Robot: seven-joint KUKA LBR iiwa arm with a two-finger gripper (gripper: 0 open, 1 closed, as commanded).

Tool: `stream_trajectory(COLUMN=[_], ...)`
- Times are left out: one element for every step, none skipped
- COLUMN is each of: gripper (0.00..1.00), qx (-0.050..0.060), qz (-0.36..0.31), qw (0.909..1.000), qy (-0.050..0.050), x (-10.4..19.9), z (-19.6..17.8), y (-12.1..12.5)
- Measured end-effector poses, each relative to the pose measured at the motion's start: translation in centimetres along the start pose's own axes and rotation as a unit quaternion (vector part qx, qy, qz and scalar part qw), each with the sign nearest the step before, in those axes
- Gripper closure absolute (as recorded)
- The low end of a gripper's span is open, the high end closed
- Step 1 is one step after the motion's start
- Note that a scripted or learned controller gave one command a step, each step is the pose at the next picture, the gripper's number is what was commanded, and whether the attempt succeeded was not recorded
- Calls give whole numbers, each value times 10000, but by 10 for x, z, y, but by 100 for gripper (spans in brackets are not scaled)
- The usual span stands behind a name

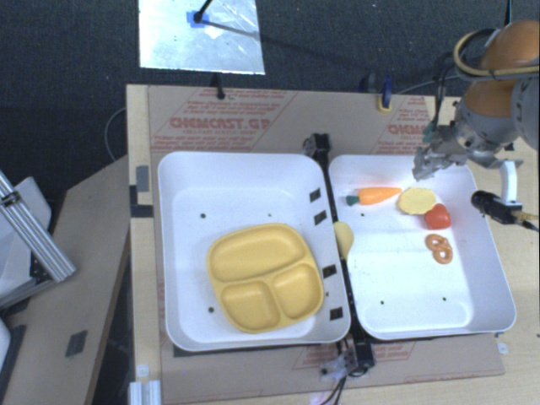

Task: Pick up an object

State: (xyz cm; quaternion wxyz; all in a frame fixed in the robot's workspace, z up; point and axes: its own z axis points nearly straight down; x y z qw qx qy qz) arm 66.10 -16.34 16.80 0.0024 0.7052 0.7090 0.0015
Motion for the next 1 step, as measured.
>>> stream_trajectory(gripper=[100], qx=[-7], qz=[-5], qw=[10000], qy=[-3], x=[0], z=[-46], y=[7])
